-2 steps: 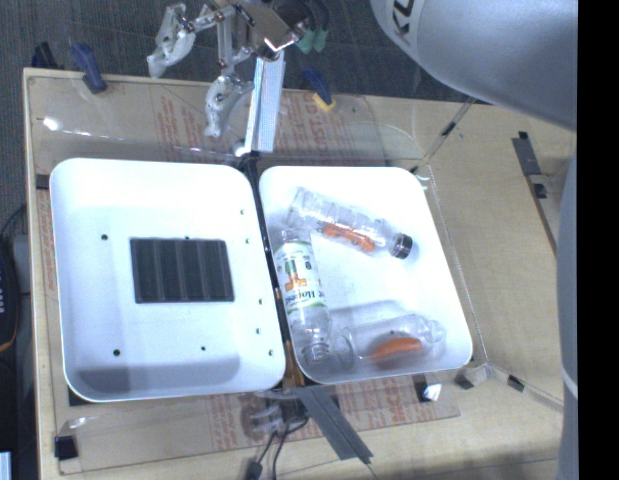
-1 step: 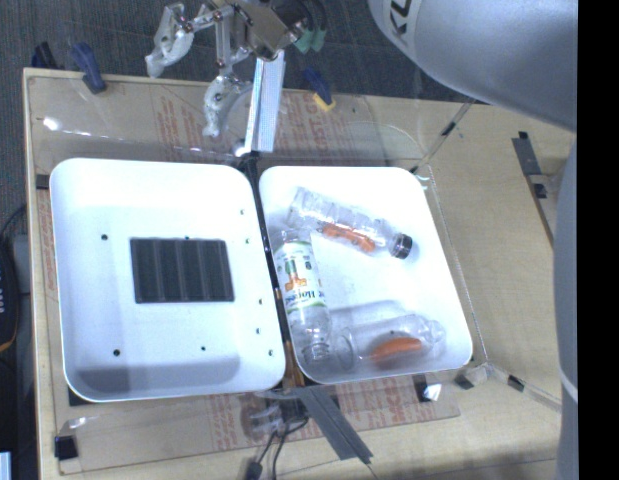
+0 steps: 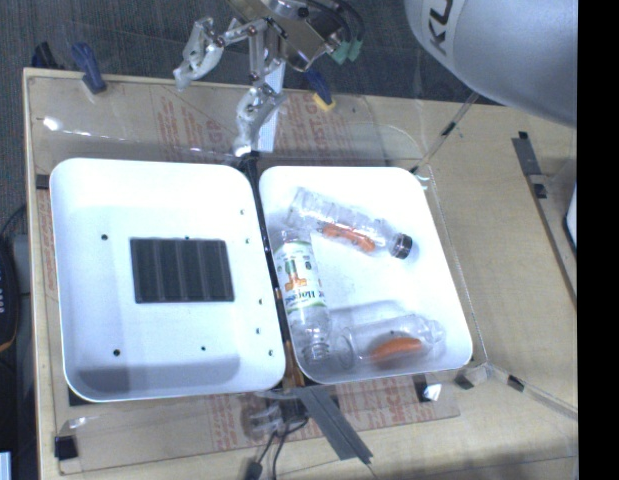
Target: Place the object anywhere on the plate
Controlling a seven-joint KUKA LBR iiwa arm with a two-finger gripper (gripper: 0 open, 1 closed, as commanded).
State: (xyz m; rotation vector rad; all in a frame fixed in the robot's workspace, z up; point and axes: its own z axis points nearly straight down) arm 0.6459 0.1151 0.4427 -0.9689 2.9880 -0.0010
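Gripper (image 3: 224,78): you see fingers spread wide, holding nothing, above the bins' far edge.
Bottles (image 3: 299,286): three in the right bin, toward you.
Plate (image 3: 182,269): dark, left bin.
Nearest bottle (image 3: 349,230): lies slantwise.

Dark ridged rectangular plate (image 3: 182,269) in the left shallow white bin (image 3: 79,198), three clear plastic bottles in the right shallow white bin (image 3: 439,258), bins side by side on the table (image 3: 519,298), gripper (image 3: 251,68) behind them

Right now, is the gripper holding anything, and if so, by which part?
Nothing is held. The gripper hangs above the bench beyond the bins, its jaws spread with nothing between them. All three plastic bottles lie in the right bin.
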